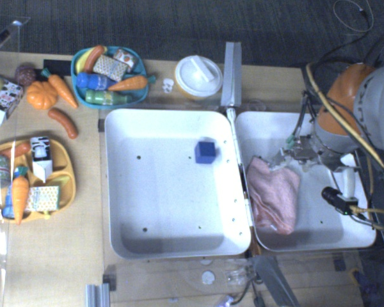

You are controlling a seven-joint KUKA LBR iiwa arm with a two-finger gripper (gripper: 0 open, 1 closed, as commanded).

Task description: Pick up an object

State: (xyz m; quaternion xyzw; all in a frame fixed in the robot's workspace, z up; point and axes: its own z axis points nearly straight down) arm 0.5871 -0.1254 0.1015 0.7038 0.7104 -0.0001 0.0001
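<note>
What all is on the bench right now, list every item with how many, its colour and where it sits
blue cube: 1, blue, left bin, upper right part
pink cloth: 1, pink, crumpled, right bin, left side
bins: 2, white, side by side mid-bench
blue basket: 1, blue, toy food inside, above the left bin
yellow tray: 1, yellow, toy food and cartons, far left
loose toy food: several, orange and red, top left
lidded tub: 1, white lid, above the bins
arm: 1, grey and orange, right
gripper: 1, over the right bin, beside the cloth
</note>
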